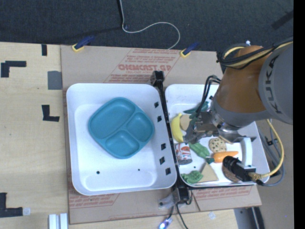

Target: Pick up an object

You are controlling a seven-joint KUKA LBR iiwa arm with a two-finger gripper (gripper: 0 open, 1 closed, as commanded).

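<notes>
My gripper (194,130) hangs low in the right bin (178,93), over its left-middle part, just right of a yellow banana (177,127). A small red and white can (184,153) lies below it by the divider. A green leafy piece (200,150) sits just under the gripper. To its lower right are a chocolate-chip cookie (216,143) and an orange carrot (224,157). A tan wedge (208,173) and another green piece (192,177) lie near the front wall. The arm's body hides much of the bin.
The left bin (78,128) holds a blue divided plate (121,127). A black clip (157,77) sits at the top of the divider between the bins. Cardboard lies under both bins, and a white cable (151,28) loops at the back.
</notes>
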